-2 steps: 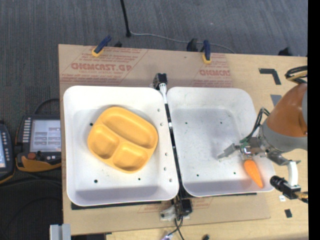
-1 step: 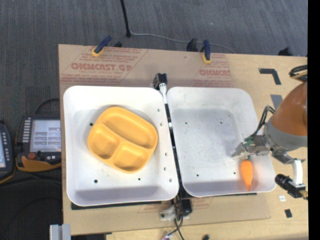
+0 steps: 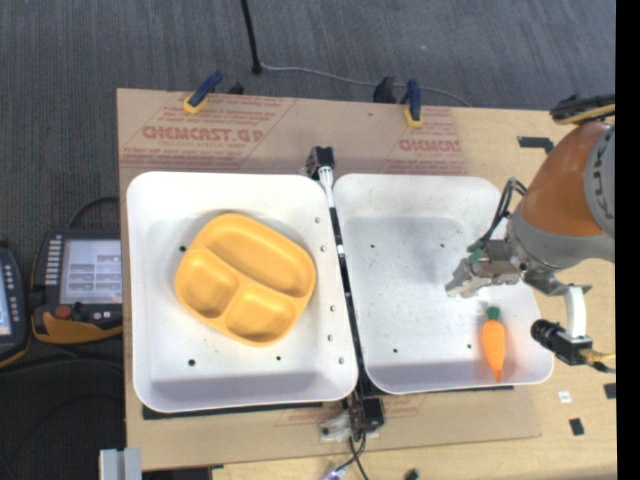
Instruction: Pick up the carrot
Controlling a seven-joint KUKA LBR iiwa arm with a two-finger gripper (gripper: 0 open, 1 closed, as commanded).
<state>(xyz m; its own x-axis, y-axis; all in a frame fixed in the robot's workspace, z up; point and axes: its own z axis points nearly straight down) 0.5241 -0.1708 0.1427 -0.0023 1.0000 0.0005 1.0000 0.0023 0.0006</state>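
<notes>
The claw (image 3: 478, 275) was seen low over the right bin (image 3: 420, 208), near its right side; whether it was released or clenched could not be told, and nothing was seen between its parts. Just below and to the right of it, the carrot (image 3: 494, 346) was found lying on the bin's floor, close to the near right corner, its green top turned toward the claw and its tip toward the front rim; the two were near but apart. The arm (image 3: 575, 203) was seen reaching in from the right, its orange band above the wrist. In the left bin (image 3: 150, 268) a yellow tray (image 3: 245, 278) with three compartments was set, turned at a slant; both bins were carried side by side on a board (image 3: 290, 128) laid over the tabletop (image 3: 500, 133), and the board was held at the far edge by clamps (image 3: 203, 92). A handheld screen (image 3: 85, 278) was lying to the left, on the grey carpet (image 3: 110, 28).
</notes>
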